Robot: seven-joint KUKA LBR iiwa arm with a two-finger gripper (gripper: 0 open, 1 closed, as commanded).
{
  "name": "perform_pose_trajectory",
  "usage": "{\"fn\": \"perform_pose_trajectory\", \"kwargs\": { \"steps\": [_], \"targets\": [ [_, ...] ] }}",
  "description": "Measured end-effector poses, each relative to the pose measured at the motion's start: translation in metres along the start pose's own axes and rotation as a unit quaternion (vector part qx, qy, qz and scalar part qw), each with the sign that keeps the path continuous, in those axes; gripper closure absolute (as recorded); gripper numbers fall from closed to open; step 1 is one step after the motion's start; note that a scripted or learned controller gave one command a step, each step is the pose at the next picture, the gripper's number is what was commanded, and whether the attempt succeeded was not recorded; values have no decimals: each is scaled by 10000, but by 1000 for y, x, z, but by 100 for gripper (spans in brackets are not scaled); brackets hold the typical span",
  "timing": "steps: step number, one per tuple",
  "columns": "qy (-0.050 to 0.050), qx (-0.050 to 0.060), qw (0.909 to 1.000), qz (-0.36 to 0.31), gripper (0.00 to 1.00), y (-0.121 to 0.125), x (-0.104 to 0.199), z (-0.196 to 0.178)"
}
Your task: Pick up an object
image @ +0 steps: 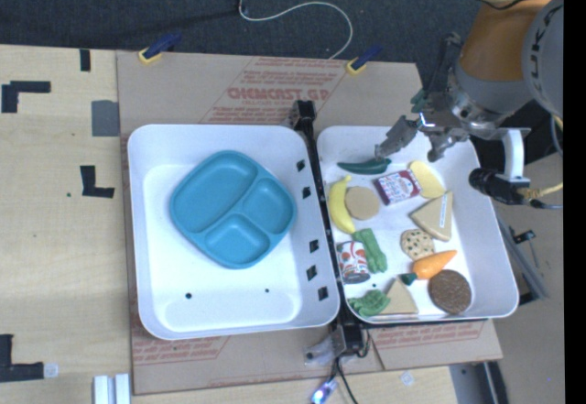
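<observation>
— What lies left to right?
— A blue plate (233,208) in the left bin (151,155); red print on the cardboard (275,91), unreadable. Toy food (403,237) fills the right bin (499,256).
— Your gripper (414,138)?
— Spread open, holding nothing, above a green pepper (363,166).

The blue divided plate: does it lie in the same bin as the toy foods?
No: the blue divided plate lies in the left bin, while the toy foods fill the right bin.

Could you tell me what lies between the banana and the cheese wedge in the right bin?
In the camera view, a tan round cookie sits right beside the banana, and a maroon packet lies between it and the cheese wedge.
</observation>
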State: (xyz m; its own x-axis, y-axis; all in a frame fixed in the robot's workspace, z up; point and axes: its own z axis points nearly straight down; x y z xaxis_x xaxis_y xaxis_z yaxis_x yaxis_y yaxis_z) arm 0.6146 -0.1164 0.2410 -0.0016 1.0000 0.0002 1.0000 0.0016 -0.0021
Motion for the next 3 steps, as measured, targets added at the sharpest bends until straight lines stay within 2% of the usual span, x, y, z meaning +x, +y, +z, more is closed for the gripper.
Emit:
{"fn": "perform_pose_trajectory", "kwargs": {
  "steps": [1,2,3],
  "targets": [
    [19,9,10000,-34,0,-90,79,-44],
    [8,18,10000,-23,0,-133,122,-49],
    [6,-74,10000,-18,0,-129,155,-188]
  ]
}}
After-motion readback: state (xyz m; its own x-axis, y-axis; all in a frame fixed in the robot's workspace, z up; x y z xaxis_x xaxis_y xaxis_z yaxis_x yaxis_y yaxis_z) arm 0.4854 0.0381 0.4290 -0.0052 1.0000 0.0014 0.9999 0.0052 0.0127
